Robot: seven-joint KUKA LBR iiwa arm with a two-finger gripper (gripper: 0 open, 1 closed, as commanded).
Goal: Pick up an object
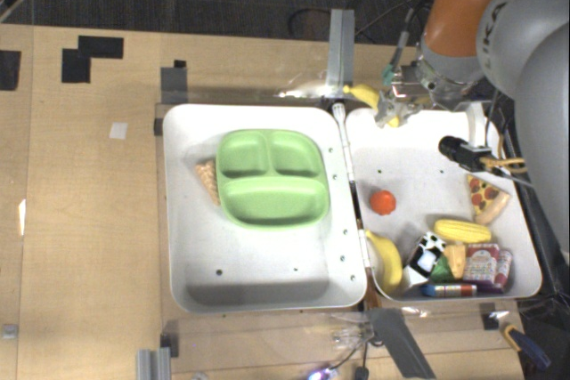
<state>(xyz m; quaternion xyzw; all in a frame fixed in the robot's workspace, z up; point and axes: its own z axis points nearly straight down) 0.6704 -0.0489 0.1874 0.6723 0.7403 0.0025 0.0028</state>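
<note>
I see the gripper [393,105] at the right bin's [405,169] far edge, a yellow banana [362,93] just at its nine o'clock, long axis running nine-to-three. I cannot tell if it grips the fruit or hangs released.

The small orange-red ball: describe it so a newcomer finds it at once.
Start at the right white bin, not the left bin holding the green divided tray. The ball sits alone on the bare floor near the bin's left wall, above the banana. It is the only round, orange-red item there.
</note>
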